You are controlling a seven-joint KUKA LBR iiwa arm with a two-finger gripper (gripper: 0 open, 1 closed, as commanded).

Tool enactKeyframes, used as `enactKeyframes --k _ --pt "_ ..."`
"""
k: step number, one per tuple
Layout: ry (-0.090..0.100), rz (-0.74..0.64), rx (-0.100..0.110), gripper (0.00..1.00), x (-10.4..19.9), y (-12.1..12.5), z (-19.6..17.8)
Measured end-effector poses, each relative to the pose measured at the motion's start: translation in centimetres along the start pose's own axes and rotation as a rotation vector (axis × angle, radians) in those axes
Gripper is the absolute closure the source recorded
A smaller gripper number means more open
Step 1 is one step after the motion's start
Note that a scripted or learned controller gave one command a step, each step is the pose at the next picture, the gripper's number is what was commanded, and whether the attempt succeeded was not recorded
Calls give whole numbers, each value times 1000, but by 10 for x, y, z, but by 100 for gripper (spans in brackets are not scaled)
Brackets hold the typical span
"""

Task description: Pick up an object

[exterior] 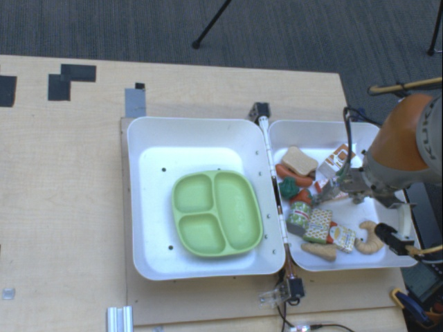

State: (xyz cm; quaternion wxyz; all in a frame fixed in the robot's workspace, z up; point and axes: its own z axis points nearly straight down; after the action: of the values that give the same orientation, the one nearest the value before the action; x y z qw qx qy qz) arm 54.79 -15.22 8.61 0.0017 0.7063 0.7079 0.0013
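My gripper (327,191) hangs low in the right bin (360,131), among the toy foods near its middle. Right by it lie an orange-and-white carton (335,159), a red tomato-like piece (302,196) and a green checkered box (320,225). A tan bread slice (299,161), an orange carrot piece (293,173) and a dark green item (285,187) sit to its left. A green can (299,214), a small orange packet (343,238), a croissant (371,238) and a tan roll (319,251) lie nearer the front. The wrist hides what is directly under the gripper.
The left bin (149,185) holds a light green divided plate (217,213). A ridge (271,178) separates the two bins. The grey arm with its orange band (405,140) covers the right bin's right side. Dark patches (69,80) mark the bench at far left.
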Motion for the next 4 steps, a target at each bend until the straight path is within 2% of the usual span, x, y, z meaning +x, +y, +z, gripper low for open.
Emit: enactKeyframes --k 1,2,3,4 --pt "-1 1 -4 0 3 -54 -1" --pt "-2 0 -10 100 3 -52 -12" --pt "-1 0 -10 0 3 -52 -12" --pt "-2 -1 -13 100 3 -50 -23"
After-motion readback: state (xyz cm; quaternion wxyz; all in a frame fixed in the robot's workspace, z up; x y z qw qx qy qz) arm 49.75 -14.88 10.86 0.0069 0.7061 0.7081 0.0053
